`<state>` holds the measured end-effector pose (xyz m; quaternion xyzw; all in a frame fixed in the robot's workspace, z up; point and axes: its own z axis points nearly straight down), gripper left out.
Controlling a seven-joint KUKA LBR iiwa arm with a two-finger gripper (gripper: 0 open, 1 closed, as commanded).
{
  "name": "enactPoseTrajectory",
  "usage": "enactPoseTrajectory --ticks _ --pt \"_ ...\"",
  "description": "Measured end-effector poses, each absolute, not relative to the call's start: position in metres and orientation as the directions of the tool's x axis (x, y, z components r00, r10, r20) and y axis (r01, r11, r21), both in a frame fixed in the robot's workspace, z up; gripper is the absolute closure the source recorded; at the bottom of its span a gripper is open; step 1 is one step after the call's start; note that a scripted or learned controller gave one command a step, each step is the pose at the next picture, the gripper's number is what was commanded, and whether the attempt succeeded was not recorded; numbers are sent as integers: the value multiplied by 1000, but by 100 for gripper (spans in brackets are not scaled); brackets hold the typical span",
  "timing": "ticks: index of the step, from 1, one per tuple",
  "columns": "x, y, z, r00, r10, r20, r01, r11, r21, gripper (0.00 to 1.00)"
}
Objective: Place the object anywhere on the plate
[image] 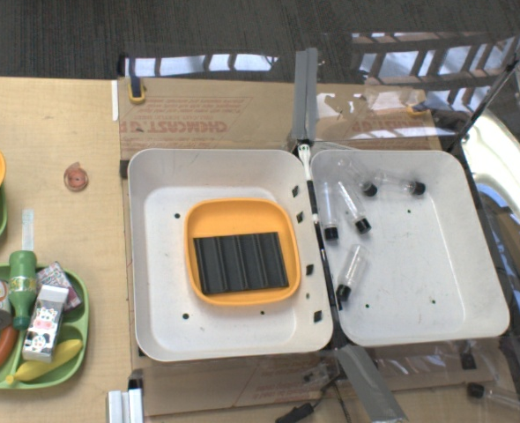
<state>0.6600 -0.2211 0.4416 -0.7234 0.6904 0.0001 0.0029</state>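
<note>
The tool's state cannot be told. A black ribbed block (241, 263) lies flat on the orange plate (241, 208), covering most of its middle, inside the left bin (154, 324). Right of the plate, several clear tubes with black caps (350, 271) lie scattered in the right bin (419, 307), well apart from the plate.
</note>
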Motion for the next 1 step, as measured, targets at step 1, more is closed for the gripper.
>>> enactPoseTrajectory --ticks 1 --pt "660 -216 442 415 -910 -3 -910 -415 -5 100"
